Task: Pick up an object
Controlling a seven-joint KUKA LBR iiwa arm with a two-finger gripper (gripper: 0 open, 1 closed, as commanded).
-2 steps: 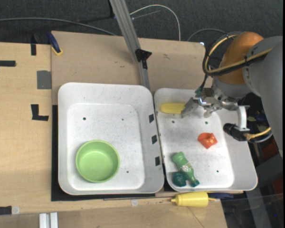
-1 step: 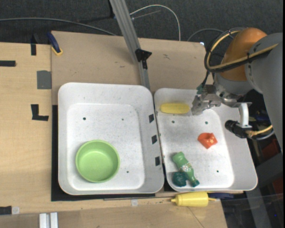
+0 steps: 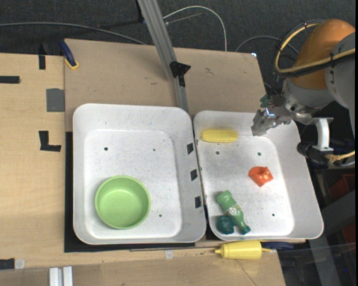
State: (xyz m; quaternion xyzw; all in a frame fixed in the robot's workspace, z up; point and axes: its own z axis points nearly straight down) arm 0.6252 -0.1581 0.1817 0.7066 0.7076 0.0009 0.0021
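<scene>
**binwatcher:** Up at about 1 o'clock of the right bin [image 3: 298,159], we've got the claw [image 3: 264,123] hanging over the far rim, grey arm [image 3: 322,58] with its orange band coming in from 3 o'clock. We honestly can't tell how the claw is set, it's just a grey blob from this angle. We see nothing in it.

**kuka_fan:** Agreed, we can't make it out either. What's closest to it?

**binwatcher:** Yellow corn-looking piece [image 3: 219,136], just at the claw's 9 o'clock, lying flat along the bin's far wall. Then at the claw's 6 o'clock, mid-bin, we see a small orange-red block [image 3: 260,176]. Further down toward 7 o'clock, a green bottle [image 3: 233,211] lies on its side near the front edge, with a darker teal thing [image 3: 226,224] touching it.

**kuka_fan:** And outside that bin?

**binwatcher:** Yellow bottle [image 3: 241,250] on the bench just past the front rim. Over in the left bin [image 3: 131,124], a green bowl [image 3: 123,202] sits upright at the 7 o'clock corner.
</scene>
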